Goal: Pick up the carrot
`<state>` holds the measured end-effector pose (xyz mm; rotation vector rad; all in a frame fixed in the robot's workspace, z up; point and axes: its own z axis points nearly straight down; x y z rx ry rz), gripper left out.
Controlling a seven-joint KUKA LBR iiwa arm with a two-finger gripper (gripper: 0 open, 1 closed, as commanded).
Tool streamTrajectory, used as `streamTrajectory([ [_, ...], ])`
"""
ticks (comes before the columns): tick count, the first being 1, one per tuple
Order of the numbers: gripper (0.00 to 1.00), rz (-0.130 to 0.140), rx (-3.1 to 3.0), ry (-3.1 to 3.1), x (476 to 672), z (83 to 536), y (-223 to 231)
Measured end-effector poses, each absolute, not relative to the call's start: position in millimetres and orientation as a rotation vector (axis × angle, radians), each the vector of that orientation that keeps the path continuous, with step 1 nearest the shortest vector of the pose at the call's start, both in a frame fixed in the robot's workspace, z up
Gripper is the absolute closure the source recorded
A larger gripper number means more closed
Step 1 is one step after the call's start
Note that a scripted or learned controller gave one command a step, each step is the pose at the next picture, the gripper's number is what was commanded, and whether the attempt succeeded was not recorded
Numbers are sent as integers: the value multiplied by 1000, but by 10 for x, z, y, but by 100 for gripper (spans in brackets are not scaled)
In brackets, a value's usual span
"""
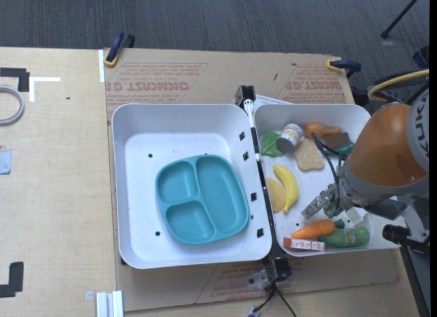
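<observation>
The carrot (313,229), orange with a small green top, lies near the front wall of the right bin (355,112), pointing left. My gripper (328,205) hangs just above and slightly behind it, under the arm's orange band (382,152). The arm's bulk covers the right part of the bin. I see nothing gripped.
A green vegetable (348,238) and a red-and-white packet (304,244) lie right by the carrot. A banana (290,186), a yellow slice (275,195), toast (309,156), a can (292,134) and a green leaf (271,144) lie further back. The left bin (130,172) holds a teal divided plate (201,198).
</observation>
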<state>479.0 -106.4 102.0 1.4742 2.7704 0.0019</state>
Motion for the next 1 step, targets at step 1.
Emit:
streamTrajectory([
  [1,0,2,1473,2771,4790,1020,-1064],
])
